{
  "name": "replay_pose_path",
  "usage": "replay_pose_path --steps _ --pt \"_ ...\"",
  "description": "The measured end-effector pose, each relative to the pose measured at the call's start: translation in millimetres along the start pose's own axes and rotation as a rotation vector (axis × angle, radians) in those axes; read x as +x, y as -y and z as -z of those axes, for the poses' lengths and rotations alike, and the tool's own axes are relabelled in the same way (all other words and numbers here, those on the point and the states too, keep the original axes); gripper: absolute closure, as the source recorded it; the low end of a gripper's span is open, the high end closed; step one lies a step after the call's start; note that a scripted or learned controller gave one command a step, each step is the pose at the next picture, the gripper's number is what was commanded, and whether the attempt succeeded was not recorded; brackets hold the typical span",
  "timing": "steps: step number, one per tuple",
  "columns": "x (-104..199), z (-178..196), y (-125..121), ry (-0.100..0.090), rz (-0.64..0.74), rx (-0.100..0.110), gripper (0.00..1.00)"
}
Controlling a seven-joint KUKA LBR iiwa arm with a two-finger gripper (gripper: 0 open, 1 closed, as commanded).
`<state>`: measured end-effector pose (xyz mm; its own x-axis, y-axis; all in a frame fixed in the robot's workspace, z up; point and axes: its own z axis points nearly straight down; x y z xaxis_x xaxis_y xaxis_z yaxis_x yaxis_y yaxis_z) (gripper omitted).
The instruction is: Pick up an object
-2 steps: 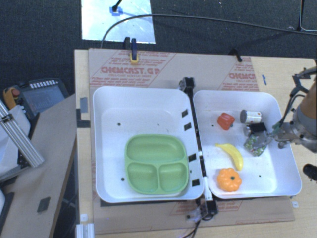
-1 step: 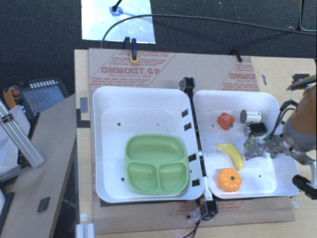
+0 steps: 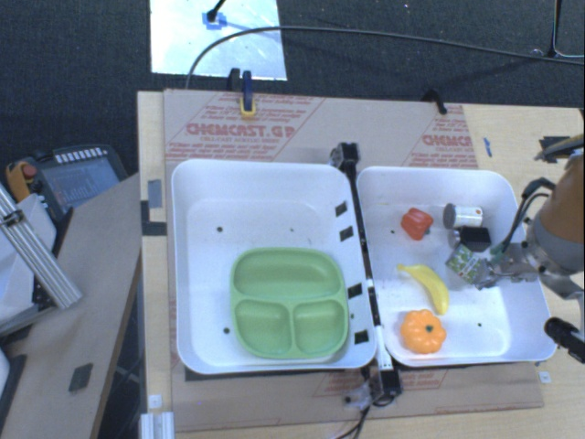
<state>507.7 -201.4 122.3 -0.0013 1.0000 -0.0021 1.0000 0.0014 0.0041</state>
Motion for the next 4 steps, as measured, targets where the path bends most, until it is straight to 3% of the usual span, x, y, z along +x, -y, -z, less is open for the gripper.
replay_pose_path --steps 2,3,4 --pt "7.2 117.1 5.2 0.002 0.003 -0.005 1.00" --pt "7.0 123.0 4.0 -0.001 0.003 0.000 1.00" --pt "66.9 126.7 -4.7 -0.004 0.009 0.000 1.00"
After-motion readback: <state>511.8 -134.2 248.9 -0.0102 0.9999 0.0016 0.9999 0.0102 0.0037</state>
